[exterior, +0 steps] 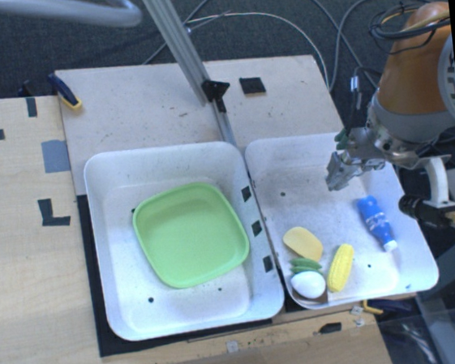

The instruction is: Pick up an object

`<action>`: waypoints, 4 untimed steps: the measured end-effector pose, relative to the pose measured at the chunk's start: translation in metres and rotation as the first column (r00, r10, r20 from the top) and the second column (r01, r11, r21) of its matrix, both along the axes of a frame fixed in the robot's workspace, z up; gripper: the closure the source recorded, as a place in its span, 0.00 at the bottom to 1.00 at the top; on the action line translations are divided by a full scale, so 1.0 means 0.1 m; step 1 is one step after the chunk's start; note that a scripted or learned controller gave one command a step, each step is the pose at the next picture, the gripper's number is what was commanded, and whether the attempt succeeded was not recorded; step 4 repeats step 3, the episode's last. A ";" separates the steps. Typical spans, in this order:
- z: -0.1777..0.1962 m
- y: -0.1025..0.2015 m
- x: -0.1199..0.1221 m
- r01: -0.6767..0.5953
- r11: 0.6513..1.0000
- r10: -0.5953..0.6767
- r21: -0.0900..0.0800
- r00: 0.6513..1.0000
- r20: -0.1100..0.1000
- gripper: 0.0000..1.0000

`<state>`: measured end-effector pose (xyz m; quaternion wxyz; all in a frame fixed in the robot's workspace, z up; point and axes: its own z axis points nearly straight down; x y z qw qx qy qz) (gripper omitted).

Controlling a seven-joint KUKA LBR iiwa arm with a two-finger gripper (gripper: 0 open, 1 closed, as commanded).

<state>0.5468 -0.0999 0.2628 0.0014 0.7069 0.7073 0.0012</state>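
End effector [342,174]: above the right bin [290,158], grip state unclear, nothing visibly held.
Objects: tube [376,221], corn [340,266], egg [308,284] (all lying in that bin).
Progress: pick not yet made.

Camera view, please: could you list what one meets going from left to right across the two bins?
Green plate in the left bin → yellow piece → corn cob → blue tube, all three in the right bin.
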 end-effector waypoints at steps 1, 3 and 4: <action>-0.18 0.49 -0.09 -0.002 1.000 0.002 0.001 1.000 -0.005 1.00; -0.36 1.55 -0.43 -0.003 1.000 0.003 0.001 1.000 -0.005 1.00; -0.36 1.55 -0.43 -0.003 1.000 0.003 0.001 1.000 -0.005 1.00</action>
